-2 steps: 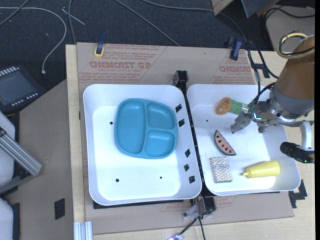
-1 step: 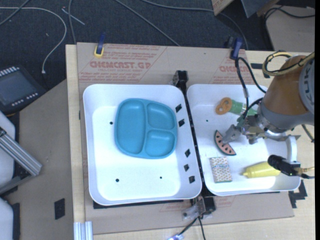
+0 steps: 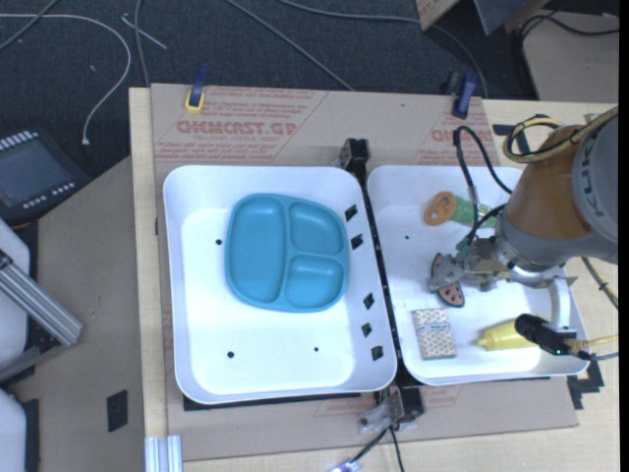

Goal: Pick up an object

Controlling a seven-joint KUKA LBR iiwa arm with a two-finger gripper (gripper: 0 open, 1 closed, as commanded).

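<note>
1. Brown cardboard [image 3: 295,116] with red printed lettering lies flat under both bins.
2. The left bin [image 3: 197,293] is glossy white plastic, shallow, with rounded corners. A smooth blue plate [image 3: 285,254] lies flat in its upper middle. The plate is a rounded square moulded into three compartments, one long one on the left and two smaller ones on the right. All three compartments are bare.
3. A row of small black clips [image 3: 369,303] runs along the seam where the two bins meet.
4. The right bin [image 3: 403,224] is the same white plastic and holds several small things.
   - A flat rectangular packet [image 3: 432,332], pale with a fine speckled print, lies near the front wall.
   - A tan pretzel-shaped ring [image 3: 440,207] lies near the back, just beside a small green piece [image 3: 464,211].
5. The gripper [image 3: 445,276] is low over the middle of the right bin. A small brown piece [image 3: 453,294], rounded and spotted, lies right at its tip, between the ring and the packet. I cannot tell whether the gripper is open or closed, or whether it has hold of the piece.
6. A smooth yellow object [image 3: 499,338], tapered toward its left end, lies near the front wall to the right of the packet.
7. The arm [image 3: 555,205], with a matte orange band below grey, reaches in from the right.
</note>
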